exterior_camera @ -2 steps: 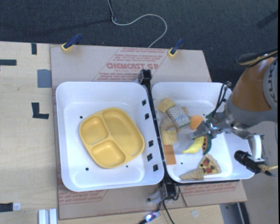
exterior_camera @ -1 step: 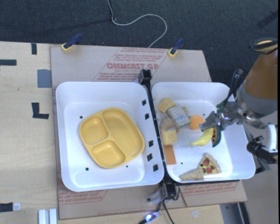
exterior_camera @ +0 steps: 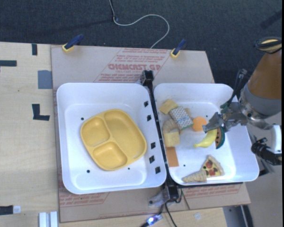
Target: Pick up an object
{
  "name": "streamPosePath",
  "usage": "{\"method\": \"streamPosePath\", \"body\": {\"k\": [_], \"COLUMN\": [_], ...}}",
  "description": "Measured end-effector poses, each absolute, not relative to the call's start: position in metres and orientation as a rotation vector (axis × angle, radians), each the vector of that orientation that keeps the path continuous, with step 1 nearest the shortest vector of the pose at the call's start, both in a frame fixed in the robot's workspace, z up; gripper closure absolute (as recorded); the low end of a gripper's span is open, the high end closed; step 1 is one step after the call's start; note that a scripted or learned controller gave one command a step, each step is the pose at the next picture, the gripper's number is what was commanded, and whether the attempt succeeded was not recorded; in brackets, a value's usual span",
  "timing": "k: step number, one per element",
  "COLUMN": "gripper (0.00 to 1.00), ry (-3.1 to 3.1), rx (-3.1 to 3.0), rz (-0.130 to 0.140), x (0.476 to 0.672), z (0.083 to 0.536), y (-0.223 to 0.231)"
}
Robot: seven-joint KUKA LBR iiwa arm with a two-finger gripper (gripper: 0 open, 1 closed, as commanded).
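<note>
we see the arm [exterior_camera: 267,82] coming in from the right edge, its broad orange band uppermost and the grey wrist section just below it. the wrist angles down and to the left, ending in the gripper [exterior_camera: 216,125]. its two dark fingers [exterior_camera: 213,122] point leftward and slightly down. how far apart they stand we cannot make out. behind the fingers, toward the right, sits the bulky grey wrist housing with black cabling.
</note>
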State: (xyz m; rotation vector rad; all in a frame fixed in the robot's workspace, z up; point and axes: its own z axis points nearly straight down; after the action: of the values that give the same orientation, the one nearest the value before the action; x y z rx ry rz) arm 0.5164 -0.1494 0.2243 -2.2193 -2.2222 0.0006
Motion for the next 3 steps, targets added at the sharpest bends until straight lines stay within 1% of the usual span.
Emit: {"method": "streamPosePath", "body": {"k": [2,3], "gripper": [1.0,1.0], "ry": [-2.228,-2.224], "rx": [-2.212,-2.217], "rz": [-0.001,0.001], "x": [0.566,0.566], "z": [0.211,0.217], "y": [-0.051,-0.039]}}
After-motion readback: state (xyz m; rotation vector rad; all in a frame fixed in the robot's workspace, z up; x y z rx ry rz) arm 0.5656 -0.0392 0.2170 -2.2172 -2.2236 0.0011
